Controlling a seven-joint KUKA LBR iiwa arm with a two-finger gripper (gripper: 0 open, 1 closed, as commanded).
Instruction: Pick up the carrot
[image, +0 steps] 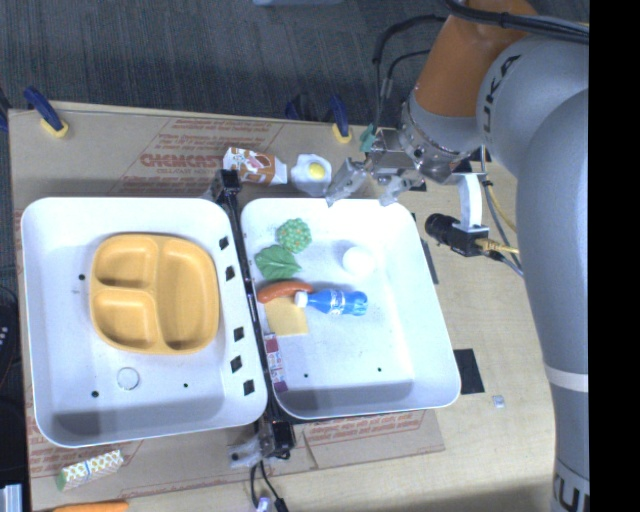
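The carrot (283, 291), a short orange-red piece, lies on the floor of the right bin (400, 340) near its left wall. It touches a blue bottle (337, 301) on its right, and a green leaf (277, 262) lies just behind it. My gripper (364, 190) hovers over the far rim of the right bin, well behind the carrot and to its right. It is open, with nothing between the fingers (340, 187).
The right bin also holds a green knobbly ball (294, 235), a white ball (357, 260) and a yellow slice (288, 318). A yellow divided plate (155, 292) lies in the left bin (60, 400). A small carton (250, 165) and a toy fried egg (312, 172) sit behind the bins.
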